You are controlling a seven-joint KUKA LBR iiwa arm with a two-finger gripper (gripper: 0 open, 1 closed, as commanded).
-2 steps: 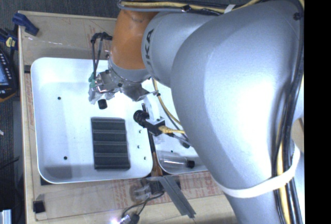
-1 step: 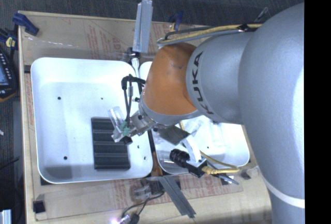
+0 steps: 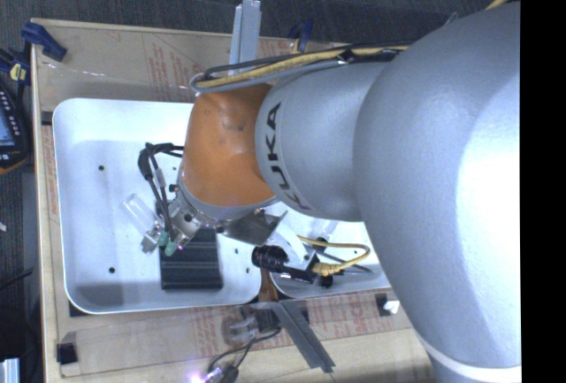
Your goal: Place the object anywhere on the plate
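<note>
My gripper (image 3: 190,264) shows as a dark block low over the left bin (image 3: 88,151), close to its front wall. The orange wrist band (image 3: 225,151) and the grey arm (image 3: 398,160) cover the bin's right part and most of the right bin. A small clear, glassy object (image 3: 136,208) lies on the left bin's floor just up and left of the gripper, apart from it. A curved white rim, seemingly the plate (image 3: 296,291), peeks out under the arm to the gripper's right.
Black cables (image 3: 152,167) loop from the wrist over the left bin. A yellow and black cable bundle (image 3: 323,264) hangs over the plate's rim. A metal bracket (image 3: 296,333) sits on the brown bench in front of the bins.
</note>
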